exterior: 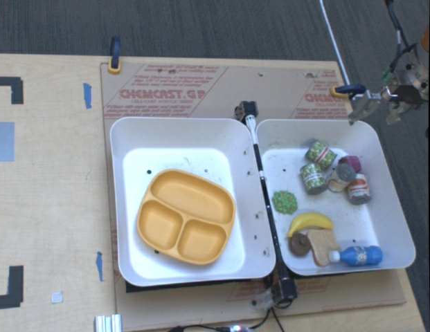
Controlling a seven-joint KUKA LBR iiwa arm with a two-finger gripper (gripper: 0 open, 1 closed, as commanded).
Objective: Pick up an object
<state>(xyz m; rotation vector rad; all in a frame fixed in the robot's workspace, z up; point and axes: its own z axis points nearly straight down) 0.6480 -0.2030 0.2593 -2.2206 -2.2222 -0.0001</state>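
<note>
A blue bottle (360, 256), a banana (311, 222) and small cans (314, 176) lie in the right bin (393, 206). A yellow tray (186, 216) fills the left bin (124, 185). Farther back, the gripper (370, 109) hovers beyond the right bin's rim, apparently holding nothing; I cannot tell how the jaws stand.

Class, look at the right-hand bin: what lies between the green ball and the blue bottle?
In the camera view, the yellow banana and the tan block lie between the green ball and the blue bottle.
</note>
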